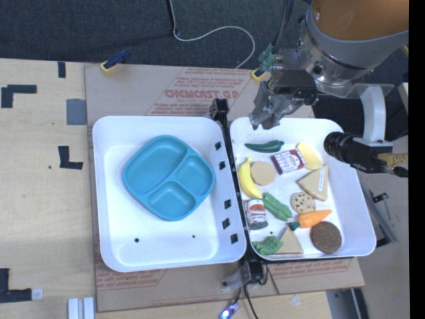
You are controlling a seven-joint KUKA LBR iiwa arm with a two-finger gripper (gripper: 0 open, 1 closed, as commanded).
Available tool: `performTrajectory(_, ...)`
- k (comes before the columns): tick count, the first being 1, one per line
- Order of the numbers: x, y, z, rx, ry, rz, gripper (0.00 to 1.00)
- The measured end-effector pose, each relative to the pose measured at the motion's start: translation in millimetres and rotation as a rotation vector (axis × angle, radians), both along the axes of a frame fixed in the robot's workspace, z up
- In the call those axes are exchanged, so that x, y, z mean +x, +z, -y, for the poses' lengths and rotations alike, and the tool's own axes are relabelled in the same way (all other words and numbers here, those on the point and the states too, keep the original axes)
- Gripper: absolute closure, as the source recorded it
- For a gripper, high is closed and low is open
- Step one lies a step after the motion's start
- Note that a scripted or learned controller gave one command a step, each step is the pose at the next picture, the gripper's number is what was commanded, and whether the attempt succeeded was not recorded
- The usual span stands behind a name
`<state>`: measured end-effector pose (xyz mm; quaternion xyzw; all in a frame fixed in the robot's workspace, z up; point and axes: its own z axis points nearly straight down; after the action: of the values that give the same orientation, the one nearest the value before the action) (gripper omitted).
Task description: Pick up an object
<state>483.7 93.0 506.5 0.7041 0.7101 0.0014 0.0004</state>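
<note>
My gripper (pixel 264 119) hangs above the back left corner of the right bin (pixel 352 198), its dark fingers pointing down with nothing visible between them. Just in front of it lies a green chilli pepper (pixel 264 145). Further forward sit a yellow banana (pixel 248 179), a round biscuit (pixel 262 173), a red and white packet (pixel 287 161), a yellow lemon-like piece (pixel 309 154), a cheese wedge (pixel 315 183), a green pod (pixel 277 206), a small can (pixel 255 214), a carrot (pixel 312 218) and a brown round cookie (pixel 326 237).
The left bin (pixel 109 178) holds a blue divided plate (pixel 169 177). A black divider with clips (pixel 228 178) runs between the bins. A black cylinder (pixel 348 150) juts in over the right bin's right edge. A white cable (pixel 219 32) lies behind.
</note>
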Motion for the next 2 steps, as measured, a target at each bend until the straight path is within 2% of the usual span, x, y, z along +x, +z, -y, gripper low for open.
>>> performTrajectory(1, -1.3, -93.7, -54.8, -0.004, -0.002, -0.014, 1.0)
performTrajectory(2, -0.2, -78.1, -51.9, -0.003, -0.004, -0.005, 1.0)
